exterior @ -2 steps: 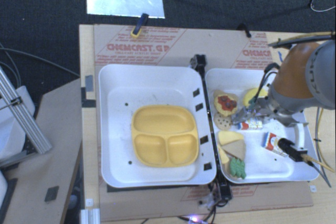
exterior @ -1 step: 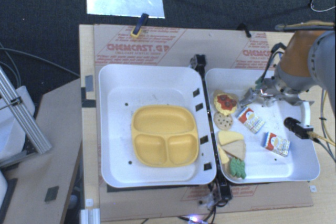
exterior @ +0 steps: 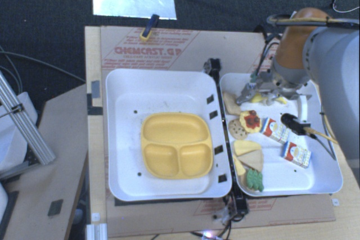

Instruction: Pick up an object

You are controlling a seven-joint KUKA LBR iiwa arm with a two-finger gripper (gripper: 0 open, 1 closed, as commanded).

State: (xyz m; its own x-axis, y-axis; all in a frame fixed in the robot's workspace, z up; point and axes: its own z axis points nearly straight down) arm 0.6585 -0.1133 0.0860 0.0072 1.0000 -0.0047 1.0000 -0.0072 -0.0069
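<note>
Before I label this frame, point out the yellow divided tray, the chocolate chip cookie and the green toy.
yellow divided tray (exterior: 176, 144), camera view, on the ridge where its compartments meet.
chocolate chip cookie (exterior: 238, 130), camera view, on its top face.
green toy (exterior: 255, 180), camera view, on its middle.

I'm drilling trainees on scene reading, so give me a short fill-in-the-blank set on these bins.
1. The yellow tray has ___ compartments.
2. The yellow tray lies in the ___ bin.
3. The gripper is over the ___ bin.
4. The green toy is nearest that bin's ___ edge.

Missing: three; left; right; bottom
</note>
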